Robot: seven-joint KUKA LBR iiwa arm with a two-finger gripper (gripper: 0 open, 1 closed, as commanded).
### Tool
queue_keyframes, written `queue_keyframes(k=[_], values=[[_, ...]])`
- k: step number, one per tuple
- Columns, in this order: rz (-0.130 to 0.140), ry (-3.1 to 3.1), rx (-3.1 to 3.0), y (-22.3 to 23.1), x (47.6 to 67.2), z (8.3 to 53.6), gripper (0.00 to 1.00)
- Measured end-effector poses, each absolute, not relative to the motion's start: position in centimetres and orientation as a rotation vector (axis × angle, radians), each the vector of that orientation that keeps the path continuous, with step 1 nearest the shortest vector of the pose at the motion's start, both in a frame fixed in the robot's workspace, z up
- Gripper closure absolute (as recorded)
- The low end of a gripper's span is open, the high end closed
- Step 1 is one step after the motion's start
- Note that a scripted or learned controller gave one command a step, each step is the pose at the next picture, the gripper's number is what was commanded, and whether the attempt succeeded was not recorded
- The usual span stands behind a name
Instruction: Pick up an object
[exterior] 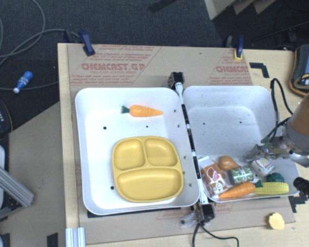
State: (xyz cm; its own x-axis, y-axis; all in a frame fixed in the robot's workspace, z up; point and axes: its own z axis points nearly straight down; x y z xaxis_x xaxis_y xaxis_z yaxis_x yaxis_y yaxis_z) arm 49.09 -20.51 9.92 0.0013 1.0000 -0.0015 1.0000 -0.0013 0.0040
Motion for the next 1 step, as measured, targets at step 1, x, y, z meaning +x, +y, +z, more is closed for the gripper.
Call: queue_keyframes(k=[1], values=[[0.009, 2.224, 2.209, -17.29, 55.93, 13.91, 1.0]])
